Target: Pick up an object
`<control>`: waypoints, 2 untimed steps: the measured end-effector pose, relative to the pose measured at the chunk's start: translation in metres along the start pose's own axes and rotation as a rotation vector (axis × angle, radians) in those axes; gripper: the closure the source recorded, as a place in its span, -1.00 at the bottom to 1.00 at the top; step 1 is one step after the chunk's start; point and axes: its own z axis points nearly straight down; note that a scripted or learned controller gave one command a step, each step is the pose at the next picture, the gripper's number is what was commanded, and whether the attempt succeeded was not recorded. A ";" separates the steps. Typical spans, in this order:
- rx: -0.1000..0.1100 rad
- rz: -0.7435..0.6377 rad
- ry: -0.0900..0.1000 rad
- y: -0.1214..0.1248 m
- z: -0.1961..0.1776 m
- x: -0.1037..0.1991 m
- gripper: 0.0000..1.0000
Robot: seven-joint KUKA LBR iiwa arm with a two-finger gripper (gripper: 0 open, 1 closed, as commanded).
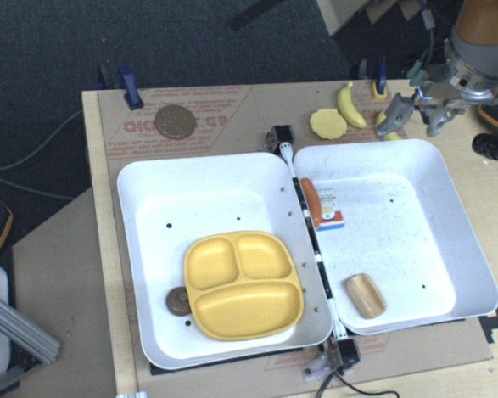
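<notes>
Nothing picked yet: hand hangs released, holding nothing, over desk's far right corner; roll untouched in right bin.

Yellow plate in left bin

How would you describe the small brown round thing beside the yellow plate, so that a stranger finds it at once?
Look in the left white bin, which holds a yellow divided plate. At the plate's lower left edge, touching it, lies a small dark brown disc. It is the one brown thing in that bin; the tan bread-like piece lies in the right bin.
</notes>
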 end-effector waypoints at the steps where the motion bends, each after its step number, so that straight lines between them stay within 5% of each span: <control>1: 0.011 -0.004 0.004 0.018 0.136 0.045 -1.00; 2: 0.006 -0.001 0.001 0.018 0.178 0.048 -1.00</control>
